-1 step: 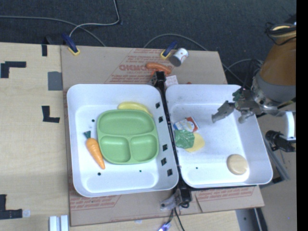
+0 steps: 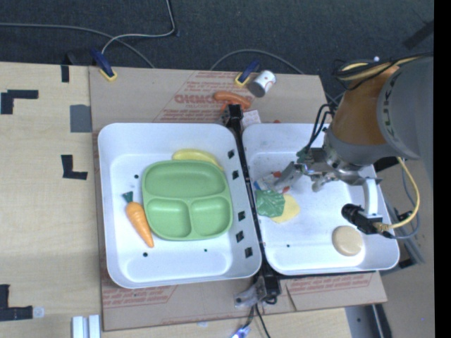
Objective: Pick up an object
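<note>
Cardboard sheet (image 2: 204, 97) under both bins, taped-looking edges, red print at 12 o'clock.

Left bin (image 2: 116, 146), white, shallow. Right bin (image 2: 384, 259), same make, touching it along the middle seam.

Arm (image 2: 384, 111) enters from 3 o'clock: grey bulk, orange band, cables looping round it. It hangs over the right bin's upper half.

Green tray (image 2: 187, 197), three compartments, at the centre of the left bin. Yellow piece (image 2: 194, 155) pokes out from under its 12 o'clock edge. Carrot (image 2: 139, 220) lies just beside the tray at 8 o'clock, leaf end up.

Gripper (image 2: 285, 178) points toward 9 o'clock, low over the right bin's left part. Fingers blur into something red and grey there; cannot tell how wide they stand, nor whether anything sits between them.

Green leafy toy (image 2: 269, 204) at 6 o'clock of the gripper, near the seam, resting on a yellow toy (image 2: 287, 210).

Tan round piece (image 2: 347, 241) at the right bin's 5 o'clock, well apart from the gripper.

Orange sausage shape (image 2: 231, 98) and a small white cylinder (image 2: 262, 83) on the cardboard at 12 o'clock, outside the bins.
</note>
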`<state>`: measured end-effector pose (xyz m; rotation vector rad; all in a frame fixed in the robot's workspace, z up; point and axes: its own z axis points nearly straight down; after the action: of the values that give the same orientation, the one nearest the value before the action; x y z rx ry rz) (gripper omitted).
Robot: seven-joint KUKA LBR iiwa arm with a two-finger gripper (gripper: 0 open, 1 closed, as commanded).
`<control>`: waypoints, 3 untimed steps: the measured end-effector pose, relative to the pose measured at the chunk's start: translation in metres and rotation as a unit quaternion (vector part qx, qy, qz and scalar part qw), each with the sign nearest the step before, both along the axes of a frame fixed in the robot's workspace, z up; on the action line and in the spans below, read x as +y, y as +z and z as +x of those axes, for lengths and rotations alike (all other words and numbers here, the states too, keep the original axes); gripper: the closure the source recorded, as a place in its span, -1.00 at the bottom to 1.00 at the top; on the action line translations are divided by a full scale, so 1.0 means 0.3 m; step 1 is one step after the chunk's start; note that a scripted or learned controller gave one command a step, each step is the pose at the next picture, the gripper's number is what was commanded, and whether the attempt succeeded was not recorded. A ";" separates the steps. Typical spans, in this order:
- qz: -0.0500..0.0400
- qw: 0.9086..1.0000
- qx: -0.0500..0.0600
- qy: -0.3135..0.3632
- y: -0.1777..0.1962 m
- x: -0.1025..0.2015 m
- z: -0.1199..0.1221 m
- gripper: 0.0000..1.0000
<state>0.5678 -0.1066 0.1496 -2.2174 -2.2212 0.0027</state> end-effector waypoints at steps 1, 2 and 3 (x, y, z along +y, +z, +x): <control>0.000 1.000 -0.004 0.000 -0.201 0.012 0.093 -1.00; 0.000 1.000 -0.007 0.001 -0.198 -0.020 0.263 -1.00; 0.000 1.000 -0.005 0.000 -0.201 0.013 0.344 -1.00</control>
<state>0.6710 -0.1028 0.0894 -2.2225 -2.2272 -0.0075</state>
